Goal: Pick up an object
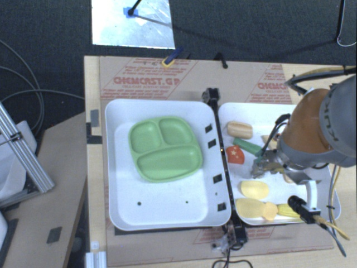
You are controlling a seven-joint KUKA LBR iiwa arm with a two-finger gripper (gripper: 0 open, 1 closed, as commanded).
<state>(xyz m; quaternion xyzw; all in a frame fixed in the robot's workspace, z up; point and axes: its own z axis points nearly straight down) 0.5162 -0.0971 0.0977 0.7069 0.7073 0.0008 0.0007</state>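
Observation:
The right bin (254,111) holds several toy foods. A tan bread roll (240,130) lies at its back left, and a red tomato-like piece (235,156) with a green strip (249,147) lies below it. Two pale yellow pieces (254,190) (252,208) and a yellow corn-like piece (285,210) rest near the front wall. My gripper (262,165) hangs low over the bin's middle, just right of the red piece and above the upper yellow piece. Nothing shows between its tips.
The left bin (120,205) holds a green divided plate (165,148). A black clip strip (218,149) runs along the wall between the bins. The bulky arm (315,127) covers the right bin's right half. Cardboard lies under both bins.

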